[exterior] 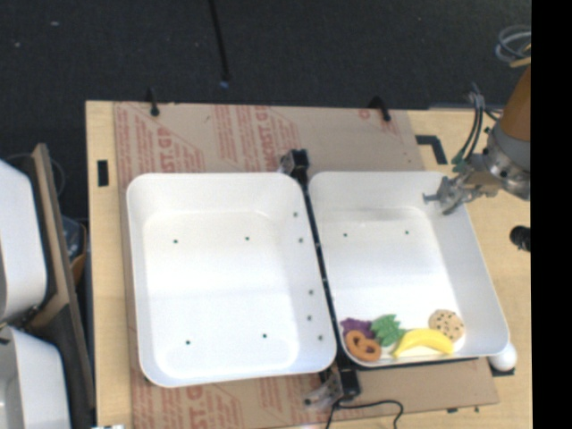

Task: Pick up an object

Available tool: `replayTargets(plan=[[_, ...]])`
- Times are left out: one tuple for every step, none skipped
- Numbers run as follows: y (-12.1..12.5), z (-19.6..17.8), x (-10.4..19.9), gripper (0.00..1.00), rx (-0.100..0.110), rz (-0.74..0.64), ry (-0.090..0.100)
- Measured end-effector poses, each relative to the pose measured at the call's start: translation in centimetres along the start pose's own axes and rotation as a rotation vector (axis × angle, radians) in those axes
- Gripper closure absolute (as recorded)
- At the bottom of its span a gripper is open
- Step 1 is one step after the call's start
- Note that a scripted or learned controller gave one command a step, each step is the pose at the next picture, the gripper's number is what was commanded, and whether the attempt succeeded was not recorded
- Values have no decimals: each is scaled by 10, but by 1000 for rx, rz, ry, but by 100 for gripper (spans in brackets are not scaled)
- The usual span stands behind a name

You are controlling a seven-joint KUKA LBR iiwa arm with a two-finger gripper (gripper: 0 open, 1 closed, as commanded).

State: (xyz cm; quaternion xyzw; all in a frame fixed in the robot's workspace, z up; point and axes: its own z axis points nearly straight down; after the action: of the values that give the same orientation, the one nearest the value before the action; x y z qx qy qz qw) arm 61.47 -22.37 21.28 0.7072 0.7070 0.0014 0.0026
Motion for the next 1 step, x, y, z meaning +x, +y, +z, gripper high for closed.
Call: replayTargets(plan=[[0, 8, -1, 100, 5, 0, 1]])
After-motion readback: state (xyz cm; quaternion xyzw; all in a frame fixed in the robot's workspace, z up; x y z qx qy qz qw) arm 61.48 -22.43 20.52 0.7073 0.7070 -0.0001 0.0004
